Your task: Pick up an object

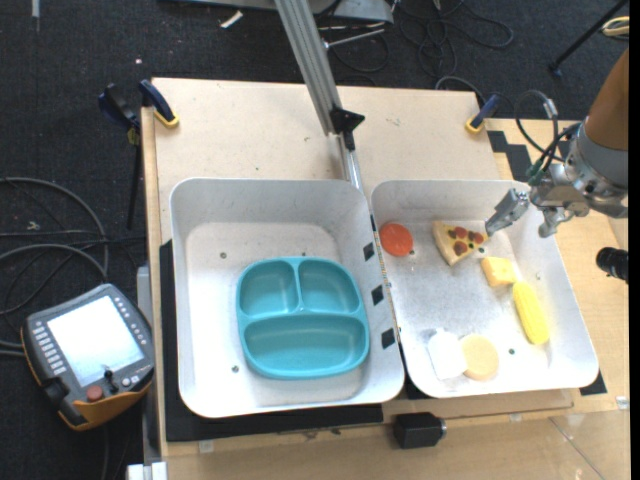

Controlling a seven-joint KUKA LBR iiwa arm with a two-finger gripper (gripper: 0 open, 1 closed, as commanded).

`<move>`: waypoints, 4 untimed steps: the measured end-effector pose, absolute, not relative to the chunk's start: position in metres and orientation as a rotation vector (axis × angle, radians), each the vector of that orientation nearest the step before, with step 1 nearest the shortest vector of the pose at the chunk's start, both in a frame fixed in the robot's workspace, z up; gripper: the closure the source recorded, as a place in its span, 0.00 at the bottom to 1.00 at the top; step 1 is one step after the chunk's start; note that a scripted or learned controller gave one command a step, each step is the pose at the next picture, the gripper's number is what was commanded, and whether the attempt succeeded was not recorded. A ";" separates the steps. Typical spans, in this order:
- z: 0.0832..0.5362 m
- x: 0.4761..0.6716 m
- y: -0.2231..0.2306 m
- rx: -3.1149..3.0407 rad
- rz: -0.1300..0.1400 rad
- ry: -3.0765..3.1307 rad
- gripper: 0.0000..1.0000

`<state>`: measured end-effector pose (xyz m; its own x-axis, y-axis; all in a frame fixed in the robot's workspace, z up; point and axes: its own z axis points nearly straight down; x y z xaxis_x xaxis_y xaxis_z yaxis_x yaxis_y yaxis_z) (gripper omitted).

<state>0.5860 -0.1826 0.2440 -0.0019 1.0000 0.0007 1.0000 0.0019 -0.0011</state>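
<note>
The right bin (560,268) holds a red-orange ball (397,238), a pizza slice (457,242), a small yellow block (498,270), a yellow banana-like piece (531,313), a white round piece (445,354) and a pale yellow disc (481,357). My gripper (525,215) hangs over the bin's upper right part, above and to the right of the pizza slice. Its two fingers stand apart with nothing between them.
A teal divided plate (298,316) lies in the left bin (200,268). A metal pole (315,58) slants up from between the bins. Yellow clamps (160,108) grip the bench's far corners. A teach pendant (90,353) lies on the floor at left.
</note>
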 end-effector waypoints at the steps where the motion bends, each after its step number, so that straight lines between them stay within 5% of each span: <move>1: 0.244 0.586 -0.183 -2.218 0.000 -2.223 0.00; 4: 0.098 0.594 -0.196 -2.229 0.002 -2.228 0.00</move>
<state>0.5941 -0.1956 0.0982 0.0003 1.0000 -0.0076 1.0000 -0.0003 0.0059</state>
